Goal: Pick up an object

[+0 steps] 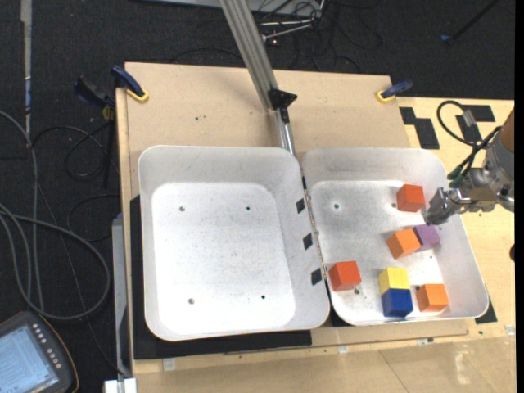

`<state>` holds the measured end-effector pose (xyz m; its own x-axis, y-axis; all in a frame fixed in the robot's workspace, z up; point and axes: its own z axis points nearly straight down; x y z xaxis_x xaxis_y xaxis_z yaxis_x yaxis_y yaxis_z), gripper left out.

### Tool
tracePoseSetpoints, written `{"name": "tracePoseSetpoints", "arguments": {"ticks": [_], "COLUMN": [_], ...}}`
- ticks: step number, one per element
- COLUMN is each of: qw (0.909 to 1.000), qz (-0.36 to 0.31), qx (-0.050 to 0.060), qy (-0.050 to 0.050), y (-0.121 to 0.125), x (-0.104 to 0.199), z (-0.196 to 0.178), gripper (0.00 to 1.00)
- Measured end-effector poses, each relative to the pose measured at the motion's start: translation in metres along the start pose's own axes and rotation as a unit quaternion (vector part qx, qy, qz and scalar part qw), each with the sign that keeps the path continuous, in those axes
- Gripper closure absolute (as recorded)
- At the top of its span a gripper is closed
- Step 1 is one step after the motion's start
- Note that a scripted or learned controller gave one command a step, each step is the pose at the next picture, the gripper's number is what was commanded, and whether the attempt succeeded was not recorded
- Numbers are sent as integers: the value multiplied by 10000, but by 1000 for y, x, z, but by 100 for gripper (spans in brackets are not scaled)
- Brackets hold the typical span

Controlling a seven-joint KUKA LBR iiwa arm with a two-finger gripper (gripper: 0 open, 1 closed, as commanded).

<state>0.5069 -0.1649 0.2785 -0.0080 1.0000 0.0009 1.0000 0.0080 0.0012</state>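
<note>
Several small blocks lie in the right bin point(360, 178). An orange-red cube point(410, 196) sits near its right wall, with an orange block point(404, 241) and a purple block point(427, 236) touching just below it. Further down are a red-orange cube point(345, 274), a yellow block point(393, 278) against a blue block point(397, 302), and another orange block point(431, 297). My gripper point(438, 207) reaches in from the right edge, low over the bin, just right of the orange-red cube and above the purple block. Nothing shows between its fingers.
The left bin point(155, 219) stands beside the right one on a wooden bench point(205, 105). A metal pole point(254, 47) slants down to the gap between the bins. Blue and yellow clamps point(127, 82) hold the board's far corners. Cables lie on the dark floor at left.
</note>
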Motion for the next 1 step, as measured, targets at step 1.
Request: {"name": "tracePoseSetpoints", "arguments": {"ticks": [1], "qw": [10000], "qz": [-2], "qx": [12], "qy": [7], "y": [3], "x": [57], "z": [18], "gripper": [100]}}
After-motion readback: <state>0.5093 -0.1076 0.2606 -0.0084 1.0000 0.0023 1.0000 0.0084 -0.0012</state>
